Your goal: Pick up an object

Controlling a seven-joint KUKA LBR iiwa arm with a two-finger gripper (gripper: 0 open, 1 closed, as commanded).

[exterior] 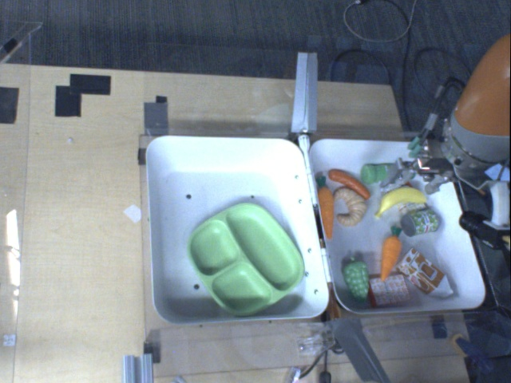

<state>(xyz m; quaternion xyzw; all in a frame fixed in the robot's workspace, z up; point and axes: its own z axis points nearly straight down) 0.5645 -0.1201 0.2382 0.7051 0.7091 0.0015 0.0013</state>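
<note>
— Plate first? Green divided plate (246, 255), well left of the metal rail (304, 94), flat in the left bin (172, 214). Too broad and low for an easy pinch, probably.

— Agreed. And just right of the rail?

— Long carrot (326, 210), hard against the right bin (471, 294) wall nearest the rail. Awkward: little room on the wall side. Next, further right of the rail, a red sausage-like piece (349, 181) and a curled shrimp-like piece (351, 206), touching.

— Further still?

— Banana (401, 199), out towards the far side from the rail, lying curved with its back up. Likeliest target, judging by the gripper (419, 170) poised just above and behind it. Nothing visibly held.

— Clenched or released?

— Cannot tell; too small and cluttered there.

— Neighbours?

— Small can (421, 220) touching the banana's tip, green packet (375, 172) on the banana's rail side. Risk of nudging either on descent.

— Near edge?

— Short carrot (390, 252), knobbly green piece (356, 276), two printed cartons (421, 270), packed close together. Best left alone.
</note>
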